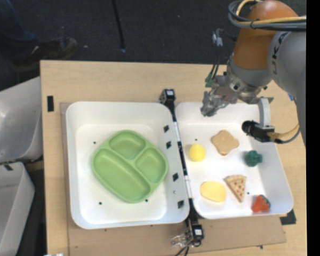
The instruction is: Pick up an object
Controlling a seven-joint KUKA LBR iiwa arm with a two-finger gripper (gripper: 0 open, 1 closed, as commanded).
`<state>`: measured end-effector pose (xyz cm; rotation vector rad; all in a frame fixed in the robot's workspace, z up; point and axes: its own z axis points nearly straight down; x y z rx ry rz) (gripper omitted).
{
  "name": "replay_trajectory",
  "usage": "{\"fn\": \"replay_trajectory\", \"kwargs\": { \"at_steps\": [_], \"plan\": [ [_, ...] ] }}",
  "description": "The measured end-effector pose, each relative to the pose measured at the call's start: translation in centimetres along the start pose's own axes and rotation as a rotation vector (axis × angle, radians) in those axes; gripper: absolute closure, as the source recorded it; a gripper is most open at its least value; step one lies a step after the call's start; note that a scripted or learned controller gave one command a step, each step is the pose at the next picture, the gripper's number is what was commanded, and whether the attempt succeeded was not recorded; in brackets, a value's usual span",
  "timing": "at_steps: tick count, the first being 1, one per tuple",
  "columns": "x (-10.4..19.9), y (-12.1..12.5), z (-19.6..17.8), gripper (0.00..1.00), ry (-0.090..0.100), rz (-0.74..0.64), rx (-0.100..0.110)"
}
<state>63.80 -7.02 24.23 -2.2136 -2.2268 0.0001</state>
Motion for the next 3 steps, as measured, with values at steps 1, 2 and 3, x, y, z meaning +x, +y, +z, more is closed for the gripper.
{"fn": "replay_trajectory", "kwargs": {
  "at_steps": [1,2,3],
  "plan": [
    [4.6,-1.7,0.9,1.00,-0.001,0.000,0.000],
    [9.0,-2.2,0.3,1.00,0.000,0.000,-0.001],
    [15.2,-3.4,0.3,1.00,0.001,-0.002,0.001]
  ]
}}
